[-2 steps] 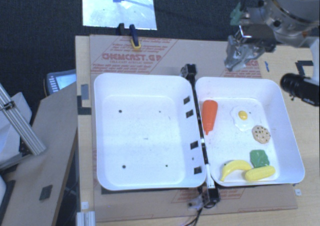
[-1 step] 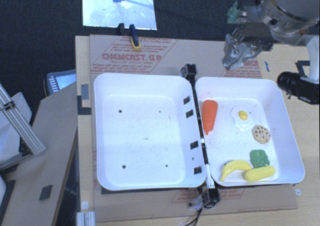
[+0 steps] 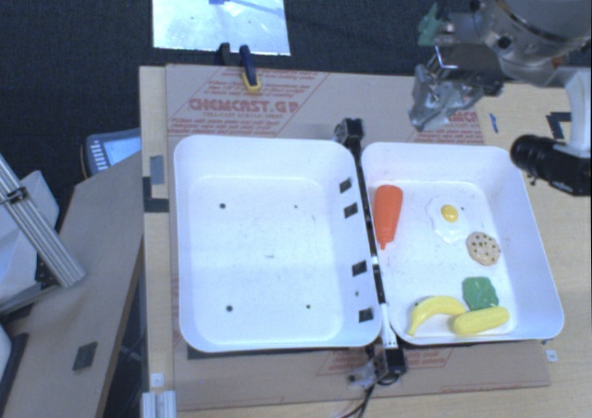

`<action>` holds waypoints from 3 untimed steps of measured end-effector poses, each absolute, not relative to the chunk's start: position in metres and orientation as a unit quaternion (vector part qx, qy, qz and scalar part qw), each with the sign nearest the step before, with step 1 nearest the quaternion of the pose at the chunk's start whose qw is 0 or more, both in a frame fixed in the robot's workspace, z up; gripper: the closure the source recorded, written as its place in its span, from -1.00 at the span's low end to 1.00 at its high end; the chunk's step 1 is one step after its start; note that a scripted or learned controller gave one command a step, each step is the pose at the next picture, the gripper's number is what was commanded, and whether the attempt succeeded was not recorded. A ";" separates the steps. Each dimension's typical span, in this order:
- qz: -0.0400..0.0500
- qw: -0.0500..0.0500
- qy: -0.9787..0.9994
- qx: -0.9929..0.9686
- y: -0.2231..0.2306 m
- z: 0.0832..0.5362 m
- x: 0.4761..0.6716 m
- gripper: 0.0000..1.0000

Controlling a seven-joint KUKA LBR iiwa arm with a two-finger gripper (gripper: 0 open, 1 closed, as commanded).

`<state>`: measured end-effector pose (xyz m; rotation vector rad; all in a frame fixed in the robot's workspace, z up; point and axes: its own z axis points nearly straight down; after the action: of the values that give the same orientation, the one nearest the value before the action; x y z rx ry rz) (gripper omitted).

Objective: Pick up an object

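While the gripper (image 3: 442, 104) hangs at about one o'clock above the far edge of the right bin (image 3: 518, 222), its metal fingers point down over the brown board (image 3: 277, 102), and whether they are spread or pressed together cannot be told from this angle; nothing shows between them. Grey arm links and an orange band sit at the two o'clock corner. Red print on the board reads "CHEMCAST", with further letters too blurred to read.

Inside the right bin, an orange carrot (image 3: 387, 213) lies near the divider at nine o'clock, a fried egg (image 3: 448, 219) sits near the centre, a cookie (image 3: 483, 248) just beside it toward four o'clock, and a green piece (image 3: 480, 291), a banana (image 3: 433, 311) and a yellow piece (image 3: 480, 320) cluster at six o'clock. To the left lies the left bin (image 3: 185, 250). Dark carpet surrounds the bench, with a shiny metal sheet (image 3: 220, 0) at eleven o'clock.
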<state>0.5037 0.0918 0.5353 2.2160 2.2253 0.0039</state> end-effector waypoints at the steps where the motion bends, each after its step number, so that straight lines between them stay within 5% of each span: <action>1: 0.001 0.000 0.709 0.706 0.100 0.535 0.504 1.00; 3: 0.001 0.000 0.709 0.706 0.126 0.535 0.494 1.00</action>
<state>0.4940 0.1259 0.5352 2.2160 2.2258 0.0036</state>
